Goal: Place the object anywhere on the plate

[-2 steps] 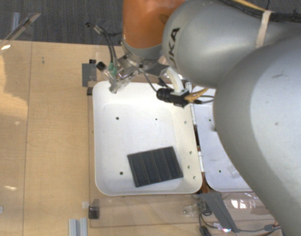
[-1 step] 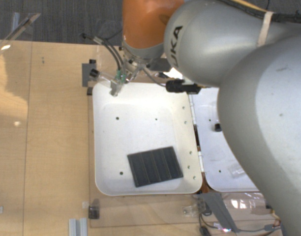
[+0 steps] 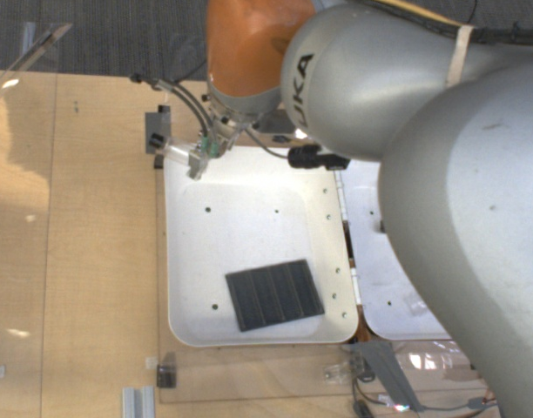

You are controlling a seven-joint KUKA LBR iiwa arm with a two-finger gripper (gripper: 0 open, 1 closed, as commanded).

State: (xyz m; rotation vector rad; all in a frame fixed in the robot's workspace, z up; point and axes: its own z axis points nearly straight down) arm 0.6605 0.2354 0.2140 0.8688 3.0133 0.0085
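While the arm (image 3: 406, 146) looms, a ribbed plate (image 3: 274, 295) lies in the left bin (image 3: 188, 233).

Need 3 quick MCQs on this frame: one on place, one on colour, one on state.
1. Where does the dark ribbed plate lie?
A. left bin, near front edge
B. right bin
C. on the bench outside the bins

2. What colour is the band above the arm's wrist?
A. blue
B. orange
C. green

3. How does the plate rest?
A. propped on the bin wall
B. standing on edge
C. flat on the bin floor

Answers: 1 A, it sits inside the left bin by its front rim. 2 B, the orange band shows above the wrist. 3 C, its whole ribbed top faces the camera.
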